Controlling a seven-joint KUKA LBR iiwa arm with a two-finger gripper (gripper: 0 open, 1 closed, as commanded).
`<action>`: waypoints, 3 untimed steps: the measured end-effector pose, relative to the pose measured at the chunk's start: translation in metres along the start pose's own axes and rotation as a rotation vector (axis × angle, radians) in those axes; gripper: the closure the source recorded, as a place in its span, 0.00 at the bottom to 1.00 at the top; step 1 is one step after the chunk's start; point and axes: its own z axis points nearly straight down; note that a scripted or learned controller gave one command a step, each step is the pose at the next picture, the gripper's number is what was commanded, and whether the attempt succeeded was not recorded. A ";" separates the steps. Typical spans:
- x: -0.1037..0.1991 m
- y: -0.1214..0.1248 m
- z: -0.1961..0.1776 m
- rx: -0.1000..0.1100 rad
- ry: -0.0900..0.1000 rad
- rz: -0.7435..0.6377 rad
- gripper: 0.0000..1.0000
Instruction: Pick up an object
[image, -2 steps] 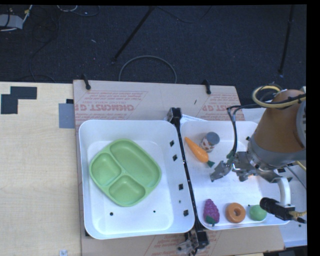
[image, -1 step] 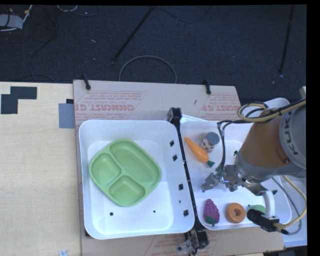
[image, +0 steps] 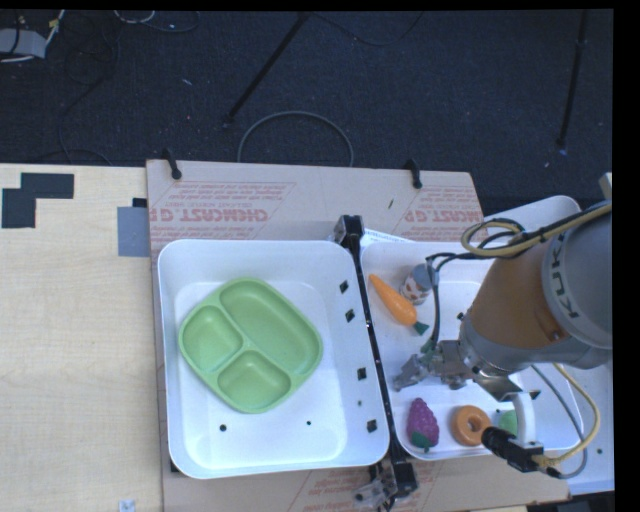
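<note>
Carrot (image: 392, 300) lies loose in the right bin (image: 455, 448), near the divider (image: 365, 340) toward the far edge, slanted, with a small toy figure (image: 417, 287) just beside its far end. Nothing is lifted yet — no object sits between the fingers, so the pick is not done.

Gripper (image: 425, 368) hovers low over the middle of the right bin, between the carrot and the items along the near edge. Whether the jaws are apart or together — cannot tell; the wrist hides them.

Right bin, near edge: purple grapes (image: 422, 423), an orange ring like a doughnut (image: 469, 425) just beside them, and a green piece (image: 511, 421) partly hidden by the arm.

Left bin (image: 190, 265): a green divided plate (image: 250, 344), three compartments, nothing in them.

Judgement: approach stage only; descent, closing and lift all remain. Carrot and grapes look the nearest candidates.
</note>
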 end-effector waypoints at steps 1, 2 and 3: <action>-0.001 0.001 -0.012 -0.001 0.000 0.007 1.00; -0.006 -0.003 -0.055 -0.004 -0.001 0.006 1.00; 0.000 -0.004 -0.100 -0.005 -0.001 -0.002 1.00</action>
